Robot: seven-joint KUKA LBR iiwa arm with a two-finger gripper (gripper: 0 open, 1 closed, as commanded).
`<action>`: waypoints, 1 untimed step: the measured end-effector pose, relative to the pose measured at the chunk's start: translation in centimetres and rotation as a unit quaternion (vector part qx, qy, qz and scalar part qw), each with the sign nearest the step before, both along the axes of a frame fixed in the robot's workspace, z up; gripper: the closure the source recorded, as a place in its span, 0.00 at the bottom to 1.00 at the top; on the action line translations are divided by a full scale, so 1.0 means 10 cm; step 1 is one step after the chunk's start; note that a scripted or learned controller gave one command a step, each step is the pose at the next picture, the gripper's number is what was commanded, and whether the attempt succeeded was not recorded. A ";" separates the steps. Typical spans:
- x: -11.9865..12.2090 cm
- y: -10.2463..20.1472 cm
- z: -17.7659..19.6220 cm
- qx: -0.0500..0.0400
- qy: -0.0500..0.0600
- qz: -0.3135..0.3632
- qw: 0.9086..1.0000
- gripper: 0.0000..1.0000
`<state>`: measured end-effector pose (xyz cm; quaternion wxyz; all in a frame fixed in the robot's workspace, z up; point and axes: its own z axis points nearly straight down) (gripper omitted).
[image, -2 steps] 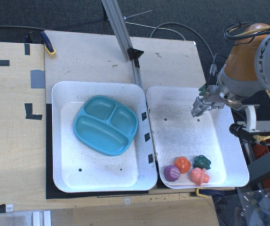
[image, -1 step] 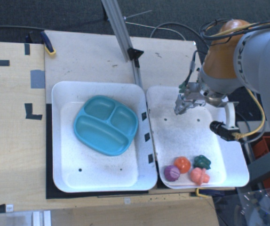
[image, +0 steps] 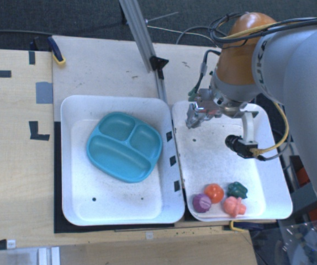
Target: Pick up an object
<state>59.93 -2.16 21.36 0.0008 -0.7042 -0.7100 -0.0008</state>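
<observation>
- Robot arm point(image: 291, 65), grey with an orange band, fills the upper right, nearest the lens.
- Left bin point(image: 70, 148) holds a blue divided plate point(image: 124, 146).
- Right bin point(image: 274, 197) has four small toys clustered at its near edge: purple point(image: 201, 203), orange point(image: 214, 192), pink point(image: 233, 206), dark green point(image: 237, 189).
- Gripper point(image: 193, 118) hovers at this bin's far left corner, well apart from the toys; whether it grasps anything I cannot tell.
- Judging by this, nothing is picked yet; the path looks unobstructed.

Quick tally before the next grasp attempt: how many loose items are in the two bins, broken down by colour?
Blue: 1, divided plate in the left bin
Orange: 1, round piece in the right bin
Purple: 1, round piece
Pink: 1, lumpy piece
Dark green: 1, small piece
Total: 5
</observation>
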 end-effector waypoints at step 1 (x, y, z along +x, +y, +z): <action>0.19 0.53 0.15 0.000 -0.001 0.000 1.000 1.00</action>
